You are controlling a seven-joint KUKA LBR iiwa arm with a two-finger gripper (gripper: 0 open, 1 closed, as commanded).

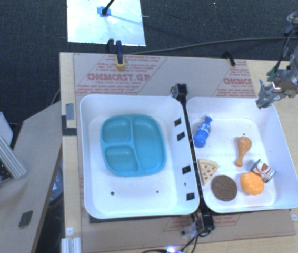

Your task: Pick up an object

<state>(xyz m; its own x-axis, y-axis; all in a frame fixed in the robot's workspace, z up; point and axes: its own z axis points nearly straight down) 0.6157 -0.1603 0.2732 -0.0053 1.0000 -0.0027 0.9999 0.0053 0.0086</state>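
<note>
We find the gripper (265, 96) above the far right corner of the right bin (288, 157); whether it is open or closed, we cannot tell. The candidate objects lie in that bin: blue bottle (202, 132), drumstick (241, 149), pizza slice (207, 169), brown disc (224, 187), orange ball (251, 184). We judge them light, rigid, smooth plastic; grasp the drumstick across its shaft. The left bin (93, 141) holds a blue tray (133, 145). The bench (154, 73) stands on dark carpet (22, 41).
</note>
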